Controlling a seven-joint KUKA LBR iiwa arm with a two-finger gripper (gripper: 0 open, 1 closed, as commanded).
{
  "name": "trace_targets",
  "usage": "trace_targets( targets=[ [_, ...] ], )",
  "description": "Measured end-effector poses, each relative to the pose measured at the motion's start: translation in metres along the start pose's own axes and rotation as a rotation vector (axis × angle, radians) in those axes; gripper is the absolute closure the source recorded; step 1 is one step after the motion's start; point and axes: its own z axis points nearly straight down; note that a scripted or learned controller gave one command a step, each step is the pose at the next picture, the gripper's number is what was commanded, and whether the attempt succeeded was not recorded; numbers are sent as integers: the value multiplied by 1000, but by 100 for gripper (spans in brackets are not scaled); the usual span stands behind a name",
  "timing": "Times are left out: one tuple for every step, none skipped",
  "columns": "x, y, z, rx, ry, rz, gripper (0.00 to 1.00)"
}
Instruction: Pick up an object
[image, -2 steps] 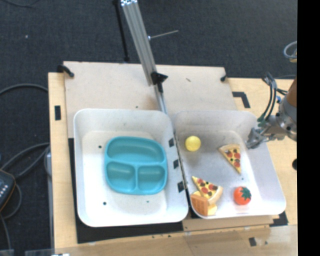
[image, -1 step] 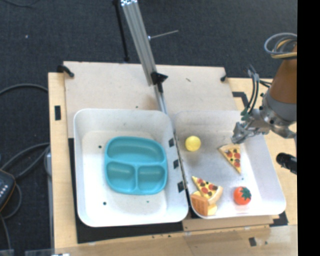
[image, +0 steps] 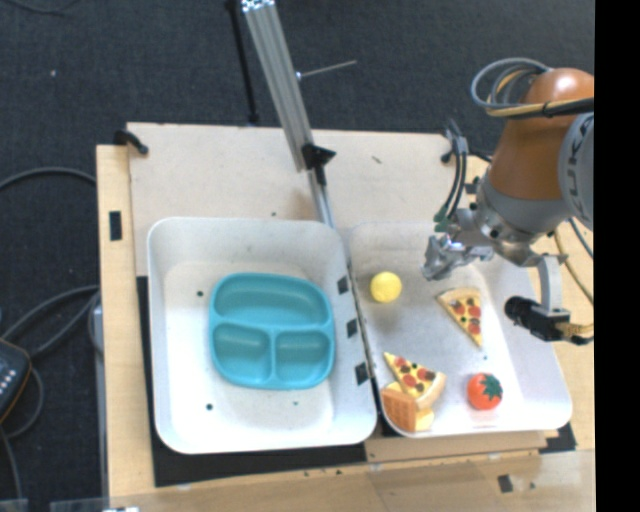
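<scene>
While the gripper (image: 443, 258) hangs over the right bin (image: 555, 385) near its back edge, I cannot tell its state. A yellow ball (image: 386, 287) and pizza slice (image: 463, 309) lie close below; the ball could roll away if nudged. Bare tabletop (image: 210, 175) sits on dark carpet (image: 120, 60).

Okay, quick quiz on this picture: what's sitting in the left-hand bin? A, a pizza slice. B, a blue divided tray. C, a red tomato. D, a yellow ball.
B: the blue divided tray lies alone in the left bin, while the yellow ball, the pizza slices and the red tomato all lie in the right bin.
</scene>
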Motion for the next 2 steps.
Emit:
trace_targets(
  targets=[
    [53, 11, 11, 4, 1, 1, 100],
    [101, 26, 10, 1, 1, 0, 100]
  ],
)
